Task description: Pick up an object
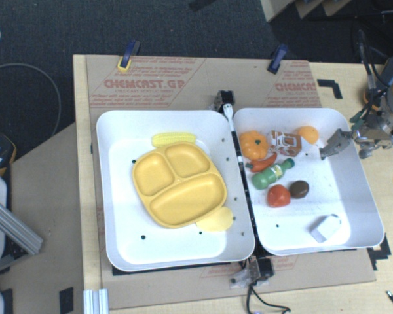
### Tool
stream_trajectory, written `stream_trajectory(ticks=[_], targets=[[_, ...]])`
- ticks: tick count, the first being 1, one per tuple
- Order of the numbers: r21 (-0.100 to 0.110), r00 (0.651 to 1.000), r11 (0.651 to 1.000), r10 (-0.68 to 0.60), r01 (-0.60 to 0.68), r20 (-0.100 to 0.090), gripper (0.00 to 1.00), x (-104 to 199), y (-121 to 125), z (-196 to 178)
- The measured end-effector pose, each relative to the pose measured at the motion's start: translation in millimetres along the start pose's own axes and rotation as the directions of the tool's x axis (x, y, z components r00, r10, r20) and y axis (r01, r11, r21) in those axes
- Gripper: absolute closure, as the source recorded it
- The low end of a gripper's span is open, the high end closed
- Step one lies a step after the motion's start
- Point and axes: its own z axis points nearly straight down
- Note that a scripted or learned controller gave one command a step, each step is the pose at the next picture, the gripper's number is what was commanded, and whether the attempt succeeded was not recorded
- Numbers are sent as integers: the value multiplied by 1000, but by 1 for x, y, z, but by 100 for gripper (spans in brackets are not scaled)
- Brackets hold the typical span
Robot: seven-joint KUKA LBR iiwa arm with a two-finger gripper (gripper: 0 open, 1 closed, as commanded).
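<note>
The right bin (360, 195) holds several small toy foods: an orange pepper (253, 144), a small printed box (285, 142), an orange ball (308, 135), a red chili (262, 163), a green bottle (272, 173), a red tomato (279, 195), a brown lump (299, 188) and a white block (325, 227). My gripper (349, 148) hangs over the bin's right side, right of the orange ball. It is open, with its fingers (333, 144) spread apart and nothing between them.
The left bin (111, 175) holds a yellow divided plate (178, 185), a corn cob (173, 139) behind it and a pale yellow piece (216, 220) at its front right. Two clamps (126, 57) pin the cardboard at the back.
</note>
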Motion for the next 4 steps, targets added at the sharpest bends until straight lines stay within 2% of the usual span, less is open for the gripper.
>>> stream_trajectory(ticks=[1,2,3,4], targets=[[13,1000,1000,7,-7,-4,0,-44,-59,110],[-6,1000,1000,-3,3,2,0,-13,-65,41],[-5,1000,1000,-1,1,3,100,-14,-65,34],[8,1000,1000,-8,8,-7,100,77,-66,86]])
